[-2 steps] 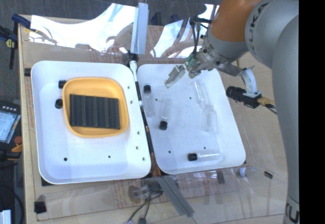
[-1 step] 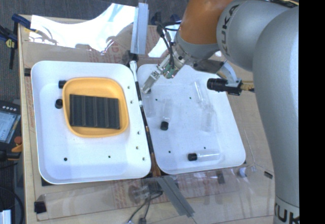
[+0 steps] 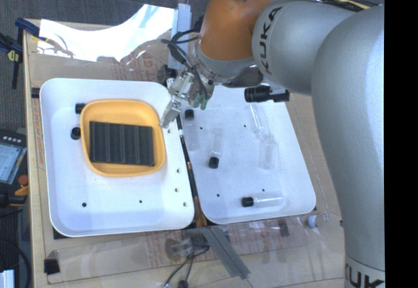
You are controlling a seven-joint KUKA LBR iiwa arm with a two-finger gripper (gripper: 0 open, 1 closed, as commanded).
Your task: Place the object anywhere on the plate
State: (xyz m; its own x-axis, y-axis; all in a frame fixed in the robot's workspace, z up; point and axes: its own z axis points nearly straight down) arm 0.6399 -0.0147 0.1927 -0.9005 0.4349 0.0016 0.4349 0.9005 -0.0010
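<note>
Two white bins on bench; pincer at their shared far edge.

Left bin [image 3: 59, 208]: smooth white plastic, rounded corners; one yellow squarish plate [image 3: 147, 110] with a dark ribbed insert [image 3: 123, 143], glossy rim. Pincer [image 3: 175, 105]: metal, slanting down over the plate's right rim; width of opening cannot be told. Right bin [image 3: 287, 176]: three clear tube-like objects [image 3: 256, 118], faint against the white. Arm [image 3: 294, 19]: grey casing, orange band, "KUKA" lettering readable.

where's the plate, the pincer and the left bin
plate [image 3: 98, 112]: camera view, on its yellow rim, upper left.
pincer [image 3: 171, 115]: camera view, at its fingertips, by the plate's right edge.
left bin [image 3: 104, 205]: camera view, on its bare white floor below the plate.
</note>
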